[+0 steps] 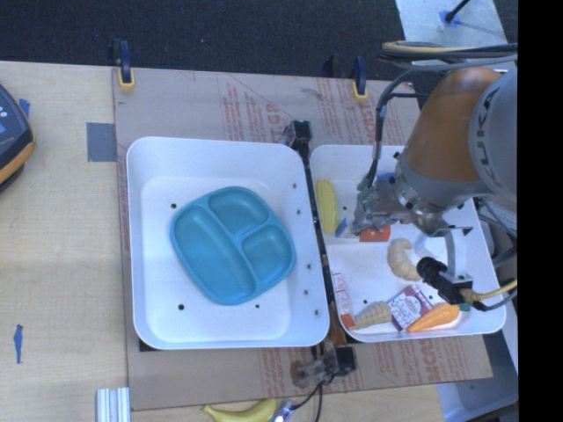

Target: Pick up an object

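Banana (239, 409) far below-left of gripper (374, 221); corn (326, 205) just left; we can't tell gripper's state.

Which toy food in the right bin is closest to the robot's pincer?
The yellow corn cob, just left of the pincer. The croissant, ice cream cone and carrot lie farther toward the front.

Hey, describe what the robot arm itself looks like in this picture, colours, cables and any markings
The arm is bulky and rounded: a glossy orange band sits above the wrist, with a grey shell to its right carrying pale raised lettering. Black cables loop from its top down toward the wrist. Its pincer is a dark metal cluster with small red and blue details.
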`<action>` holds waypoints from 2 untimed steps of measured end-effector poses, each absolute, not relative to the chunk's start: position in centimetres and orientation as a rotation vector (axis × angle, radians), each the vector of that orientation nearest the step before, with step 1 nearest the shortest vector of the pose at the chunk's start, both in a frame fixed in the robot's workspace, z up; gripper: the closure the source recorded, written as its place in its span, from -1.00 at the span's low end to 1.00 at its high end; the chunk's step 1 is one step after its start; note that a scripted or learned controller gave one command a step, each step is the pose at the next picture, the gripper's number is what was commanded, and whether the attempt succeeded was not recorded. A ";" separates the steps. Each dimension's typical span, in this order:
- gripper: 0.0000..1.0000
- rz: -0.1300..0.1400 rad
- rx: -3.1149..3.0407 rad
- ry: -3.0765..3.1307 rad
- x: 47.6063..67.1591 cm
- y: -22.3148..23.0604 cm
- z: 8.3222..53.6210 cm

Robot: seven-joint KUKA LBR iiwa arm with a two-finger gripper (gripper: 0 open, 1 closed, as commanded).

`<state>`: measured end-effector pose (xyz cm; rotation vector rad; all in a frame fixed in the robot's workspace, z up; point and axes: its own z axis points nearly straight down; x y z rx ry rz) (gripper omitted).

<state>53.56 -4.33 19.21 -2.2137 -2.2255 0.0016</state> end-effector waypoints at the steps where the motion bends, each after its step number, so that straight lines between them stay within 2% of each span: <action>1: 1.00 0.003 -2.214 -2.224 56.9 -0.7 21.8; 2: 1.00 0.007 -2.212 -2.225 56.2 1.9 20.8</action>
